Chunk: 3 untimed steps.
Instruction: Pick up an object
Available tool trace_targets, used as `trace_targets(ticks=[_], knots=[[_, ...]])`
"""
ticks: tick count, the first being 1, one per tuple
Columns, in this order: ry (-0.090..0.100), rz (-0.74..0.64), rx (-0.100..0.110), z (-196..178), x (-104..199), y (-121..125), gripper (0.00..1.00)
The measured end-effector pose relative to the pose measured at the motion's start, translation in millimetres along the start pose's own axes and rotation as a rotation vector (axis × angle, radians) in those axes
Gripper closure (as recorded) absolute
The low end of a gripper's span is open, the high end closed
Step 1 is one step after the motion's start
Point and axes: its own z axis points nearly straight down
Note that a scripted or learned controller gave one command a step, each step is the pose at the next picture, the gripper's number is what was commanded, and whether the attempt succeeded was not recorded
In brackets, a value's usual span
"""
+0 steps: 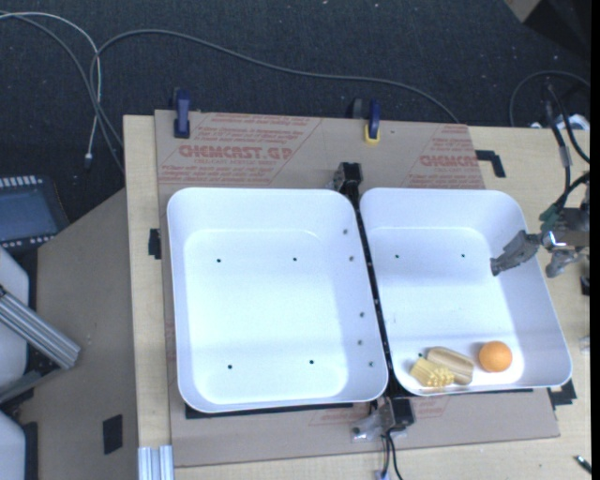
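Gripper (534, 255) sat over right bin (450, 211) far-right rim. Ball (495, 356), bread roll (450, 361), corn (431, 375) lay in bin's near corner, nearer camera than fingers.

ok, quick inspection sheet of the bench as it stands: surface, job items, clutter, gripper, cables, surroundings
Surface: wooden bench topped with printed cardboard sheet; two shallow white plastic bins, left bin and right bin, side by side.
Job's things: small round orange ball, tan oblong bread-roll-like piece and yellow corn-cob-like piece, all in the right bin's near corner; roll and cob touching, ball apart.
Clutter: two blue clamps on the bench's far edge.
Grippers: grey two-finger gripper over the right bin's right side, nothing between the jaws.
Cables: grey cable looping on the floor beyond the bench.
Surroundings: dark carpet.
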Motion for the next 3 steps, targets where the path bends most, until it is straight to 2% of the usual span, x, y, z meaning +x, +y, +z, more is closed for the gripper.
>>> trace_targets(ticks=[1, 2, 3], knots=[[-0.001, -0.001, -0.005, -2.6, 0.2, 1.0, 0.00], [0.000, -0.002, -0.001, 43.9, 8.9, 2.5, 0.00], [0.000, 0.000, -0.001, 101.6, 0.8, 0.3, 0.00]])
